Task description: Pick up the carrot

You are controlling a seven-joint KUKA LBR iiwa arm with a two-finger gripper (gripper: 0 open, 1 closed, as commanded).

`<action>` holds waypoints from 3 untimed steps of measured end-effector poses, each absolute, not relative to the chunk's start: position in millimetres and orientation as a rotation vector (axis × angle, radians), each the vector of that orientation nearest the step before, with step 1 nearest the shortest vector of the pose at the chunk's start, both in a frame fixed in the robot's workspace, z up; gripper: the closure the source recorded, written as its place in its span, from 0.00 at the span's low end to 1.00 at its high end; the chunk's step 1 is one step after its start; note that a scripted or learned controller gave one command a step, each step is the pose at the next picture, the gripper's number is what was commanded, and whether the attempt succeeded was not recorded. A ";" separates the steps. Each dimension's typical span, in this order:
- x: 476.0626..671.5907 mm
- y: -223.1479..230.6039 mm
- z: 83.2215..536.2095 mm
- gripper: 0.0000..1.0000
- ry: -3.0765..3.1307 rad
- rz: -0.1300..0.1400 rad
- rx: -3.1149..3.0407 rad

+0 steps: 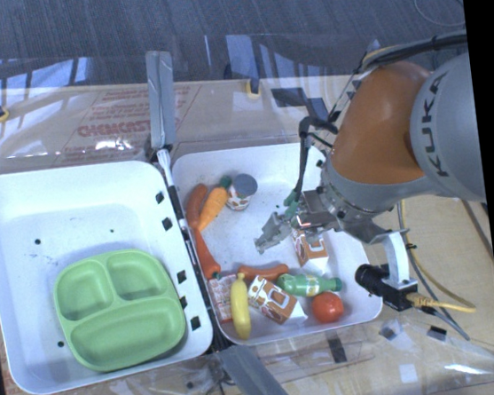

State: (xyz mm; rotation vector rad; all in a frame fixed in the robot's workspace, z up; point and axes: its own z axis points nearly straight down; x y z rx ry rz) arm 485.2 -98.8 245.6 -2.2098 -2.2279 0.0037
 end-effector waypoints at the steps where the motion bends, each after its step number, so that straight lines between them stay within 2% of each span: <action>1: 539.6 -63.4 190.4 0.00 -2.084 0.005 -2.347; 2: 587.1 -99.5 93.1 0.00 -2.378 0.003 -2.049; 3: 633.3 -128.2 91.3 0.00 -2.367 0.017 -2.039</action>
